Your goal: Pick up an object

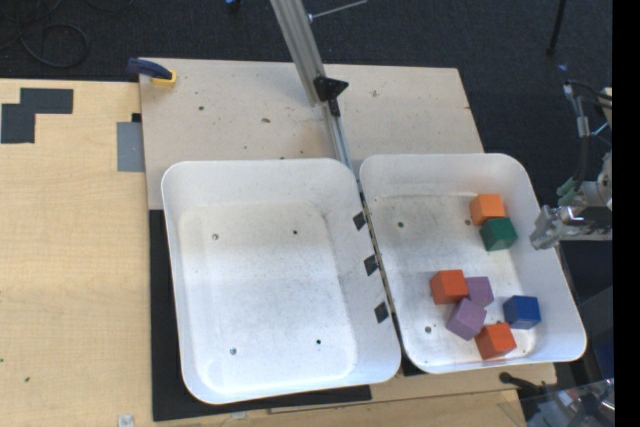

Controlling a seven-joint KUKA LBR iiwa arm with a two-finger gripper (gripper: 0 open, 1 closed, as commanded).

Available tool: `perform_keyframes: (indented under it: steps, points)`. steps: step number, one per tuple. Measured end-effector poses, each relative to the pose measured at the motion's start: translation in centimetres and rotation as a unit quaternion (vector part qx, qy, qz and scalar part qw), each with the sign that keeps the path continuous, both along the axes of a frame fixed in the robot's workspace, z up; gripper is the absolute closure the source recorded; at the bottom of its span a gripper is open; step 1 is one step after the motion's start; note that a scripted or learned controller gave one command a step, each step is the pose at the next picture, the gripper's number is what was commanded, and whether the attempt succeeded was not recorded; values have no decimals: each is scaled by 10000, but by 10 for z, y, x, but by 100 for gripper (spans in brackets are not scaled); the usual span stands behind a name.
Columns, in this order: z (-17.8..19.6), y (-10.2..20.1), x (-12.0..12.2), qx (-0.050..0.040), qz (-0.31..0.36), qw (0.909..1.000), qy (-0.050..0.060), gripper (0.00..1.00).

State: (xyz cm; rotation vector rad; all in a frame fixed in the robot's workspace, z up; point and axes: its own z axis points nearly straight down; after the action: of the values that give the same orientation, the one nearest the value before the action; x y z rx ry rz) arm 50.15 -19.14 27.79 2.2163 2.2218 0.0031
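Two shallow white plastic bins sit side by side on the bench: the left bin (200, 205) and the right bin (430, 185), which holds every block. Outside the right bin's right rim hangs the grey metal gripper (565, 225) (whether its fingers are parted cannot be told). Nearest it lies the dark green cube (498, 234), touching the orange cube (488, 208). Farther off cluster a red-orange cube (449, 286), two purple blocks (468, 317), a blue cube (522, 311) and an orange block (495, 340).
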Motion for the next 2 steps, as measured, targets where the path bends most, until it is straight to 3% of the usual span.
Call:
perform_keyframes:
  steps: [1,2]
  points:
    - [22,-1,0,4,-4,10000,16,100]
    - [21,46,20,12,7,10000,22,100]
